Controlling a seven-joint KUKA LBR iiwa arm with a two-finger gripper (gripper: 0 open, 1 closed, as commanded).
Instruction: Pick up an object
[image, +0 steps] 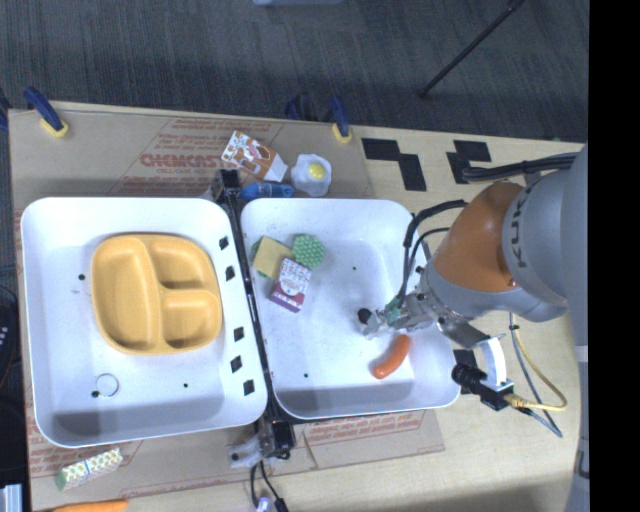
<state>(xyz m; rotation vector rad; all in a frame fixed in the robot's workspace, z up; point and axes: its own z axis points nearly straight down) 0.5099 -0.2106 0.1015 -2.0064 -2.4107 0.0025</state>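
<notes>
**Robot arm closes in on toy carrot**

The claw (375, 318) hovers low in the right bin (330, 215), just above the orange carrot (391, 357) lying near the bin's front corner, seemingly lining up a grasp; its opening cannot be told.

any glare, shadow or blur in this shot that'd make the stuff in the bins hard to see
Camera view: even light, soft overall; the right bin floor looks washed out; the arm shades the gripper, so its tip is murky; the carrot and yellow tray read clearly.
</notes>
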